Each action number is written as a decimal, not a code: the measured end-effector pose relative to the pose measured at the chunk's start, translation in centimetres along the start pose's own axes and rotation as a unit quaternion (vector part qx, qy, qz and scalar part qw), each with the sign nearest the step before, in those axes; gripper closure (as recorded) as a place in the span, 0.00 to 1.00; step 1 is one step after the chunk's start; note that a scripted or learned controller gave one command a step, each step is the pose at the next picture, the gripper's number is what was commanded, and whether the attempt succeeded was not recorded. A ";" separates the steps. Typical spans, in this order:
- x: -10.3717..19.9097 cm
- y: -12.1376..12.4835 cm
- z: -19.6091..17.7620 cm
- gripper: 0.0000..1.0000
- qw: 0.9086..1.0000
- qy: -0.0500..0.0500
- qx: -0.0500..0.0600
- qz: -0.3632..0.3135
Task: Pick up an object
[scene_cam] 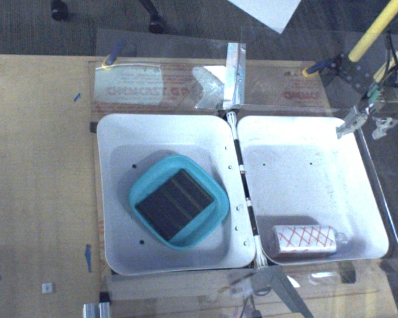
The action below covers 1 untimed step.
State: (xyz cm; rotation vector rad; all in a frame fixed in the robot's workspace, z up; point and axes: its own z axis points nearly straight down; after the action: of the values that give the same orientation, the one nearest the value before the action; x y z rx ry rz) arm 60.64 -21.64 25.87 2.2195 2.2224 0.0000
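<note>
The gripper (355,119) sits at the far right, seemingly tilted; its pose is hard to make out

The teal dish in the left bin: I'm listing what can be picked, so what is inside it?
A dark ridged square block lies inside the teal dish, covering most of its floor. Whatever is beneath the block is hidden, as is the left bin floor under the dish.

A robotics lab or workshop. A wooden desk (33,177) carries two white bins (119,138) with taped clear sheeting behind. An office chair base (106,2) stands on grey carpet (186,12).
</note>
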 end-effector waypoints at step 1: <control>6.9 -3.7 12.5 0.00 0.999 0.000 0.000 0.038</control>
State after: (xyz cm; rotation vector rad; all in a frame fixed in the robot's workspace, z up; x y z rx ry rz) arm 56.97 -14.78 13.38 2.3026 2.1362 -0.0005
